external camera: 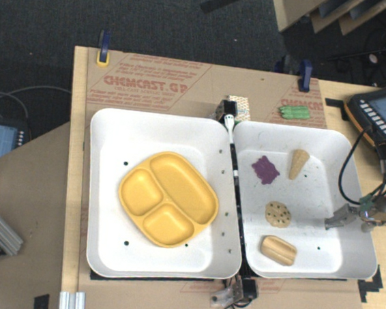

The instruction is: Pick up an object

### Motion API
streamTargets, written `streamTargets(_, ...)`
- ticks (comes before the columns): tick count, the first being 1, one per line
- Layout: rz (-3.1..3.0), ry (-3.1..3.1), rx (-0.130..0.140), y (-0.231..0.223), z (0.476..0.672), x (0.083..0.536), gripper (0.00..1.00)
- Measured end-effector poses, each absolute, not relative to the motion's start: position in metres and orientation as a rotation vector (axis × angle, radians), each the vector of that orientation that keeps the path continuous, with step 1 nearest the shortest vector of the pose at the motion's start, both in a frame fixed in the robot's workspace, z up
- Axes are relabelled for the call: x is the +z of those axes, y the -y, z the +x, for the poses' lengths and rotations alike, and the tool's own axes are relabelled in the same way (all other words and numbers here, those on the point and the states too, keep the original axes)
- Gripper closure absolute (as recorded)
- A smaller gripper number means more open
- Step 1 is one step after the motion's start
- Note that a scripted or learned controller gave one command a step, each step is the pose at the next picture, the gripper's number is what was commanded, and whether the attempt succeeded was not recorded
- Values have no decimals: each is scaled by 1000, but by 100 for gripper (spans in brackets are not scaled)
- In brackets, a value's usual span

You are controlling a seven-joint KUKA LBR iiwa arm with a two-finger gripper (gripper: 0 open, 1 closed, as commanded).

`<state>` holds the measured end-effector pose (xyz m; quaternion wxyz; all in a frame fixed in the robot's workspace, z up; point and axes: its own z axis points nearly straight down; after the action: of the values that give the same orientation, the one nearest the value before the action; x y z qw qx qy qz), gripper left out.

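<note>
You could go for the cookie (278,213) in the right bin (318,139), just above the bun (278,249). It looks light, stiff and crumbly, so pinch its rim gently. The gripper (335,220) sits right of it; I cannot tell its finger state.
</note>
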<state>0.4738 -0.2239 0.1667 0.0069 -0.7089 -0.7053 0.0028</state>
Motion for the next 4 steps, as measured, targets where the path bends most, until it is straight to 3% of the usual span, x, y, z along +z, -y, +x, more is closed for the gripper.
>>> streamTargets(1,-2215,2226,0,162,479,81,0)
streamTargets(2,-2212,2236,-9,89,558,85,0)
streamTargets(3,-2223,2228,-5,108,622,85,0)
streamTargets(4,-2222,2227,-2,108,620,96,100)
